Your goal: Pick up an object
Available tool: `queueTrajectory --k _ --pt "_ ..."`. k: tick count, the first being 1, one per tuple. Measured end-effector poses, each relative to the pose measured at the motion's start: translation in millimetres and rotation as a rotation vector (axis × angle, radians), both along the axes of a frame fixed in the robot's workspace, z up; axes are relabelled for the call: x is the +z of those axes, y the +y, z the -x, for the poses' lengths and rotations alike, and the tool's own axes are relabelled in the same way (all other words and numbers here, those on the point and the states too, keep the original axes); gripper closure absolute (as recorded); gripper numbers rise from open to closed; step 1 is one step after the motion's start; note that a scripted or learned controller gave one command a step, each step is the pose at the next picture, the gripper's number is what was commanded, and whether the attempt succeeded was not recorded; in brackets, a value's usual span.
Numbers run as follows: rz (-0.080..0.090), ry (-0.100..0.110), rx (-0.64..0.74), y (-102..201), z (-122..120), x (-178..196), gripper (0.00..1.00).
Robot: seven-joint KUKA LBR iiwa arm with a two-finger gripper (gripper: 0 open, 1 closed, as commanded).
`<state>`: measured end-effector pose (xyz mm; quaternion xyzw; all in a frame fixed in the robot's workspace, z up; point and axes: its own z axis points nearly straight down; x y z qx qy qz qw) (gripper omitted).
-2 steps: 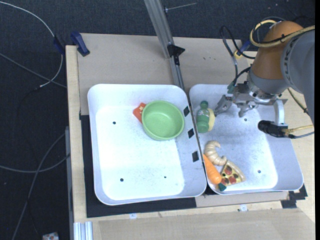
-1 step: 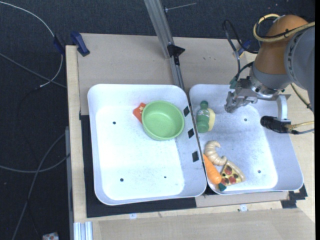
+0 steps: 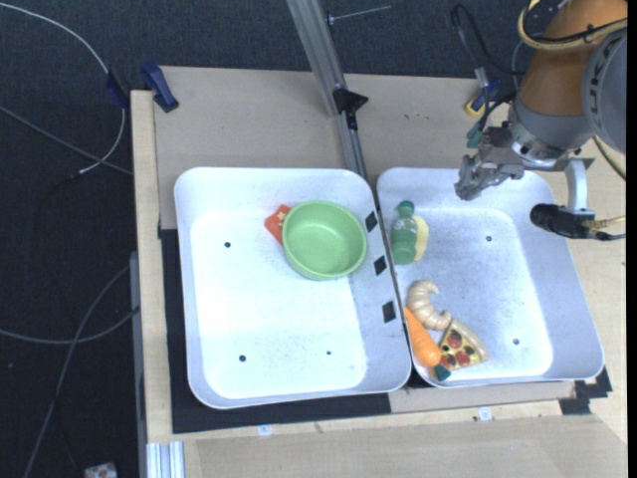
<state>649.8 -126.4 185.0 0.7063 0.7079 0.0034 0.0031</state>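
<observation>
The arm is grey, rounded and bulky, with a broad orange band above the wrist; thin cables loop over the orange section; the gripper is small, dark grey metal.

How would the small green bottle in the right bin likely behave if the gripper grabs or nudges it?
The small green bottle lies on its side against a pale yellow object, so a nudge would probably roll it. It looks like smooth plastic, likely light and somewhat slippery for the gripper.

Two white bins side by side on a wooden bench, metal pole rising at the far side, blue clamp at the far-left corner, cables on dark floor at left
</observation>
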Motion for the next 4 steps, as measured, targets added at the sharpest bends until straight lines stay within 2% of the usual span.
queueTrajectory --k 1,2,3,4 --pt "0.0 -0.002 -0.001 3.4 -2.7 69.1 1.0" --pt "0.001 0.004 -0.002 3.7 -3.6 66.3 1.0" --pt "-0.006 0.018 0.003 54.2 15.3 76.5 1.0" --pt "-0.006 0.021 0.002 99.1 47.6 75.8 1.0"
